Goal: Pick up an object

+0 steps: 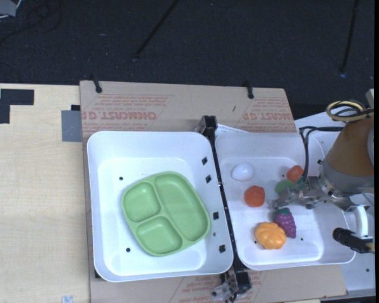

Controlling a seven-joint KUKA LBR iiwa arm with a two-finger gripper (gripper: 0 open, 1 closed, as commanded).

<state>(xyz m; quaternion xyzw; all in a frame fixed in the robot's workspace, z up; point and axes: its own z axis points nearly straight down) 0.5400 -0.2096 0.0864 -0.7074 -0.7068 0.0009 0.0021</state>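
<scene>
Several toys sit in the right bin (316, 248), and the gripper (289, 199) hovers low among them, just above the purple grapes (285, 222). Can't tell if the pincer is released or clenched. I'd centre over one piece before closing, since the bumpy, rounded grapes touch the orange pepper (270, 235).

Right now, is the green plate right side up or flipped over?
Right side up. The green plate lies flat in the left bin, its three compartments facing up.
</scene>
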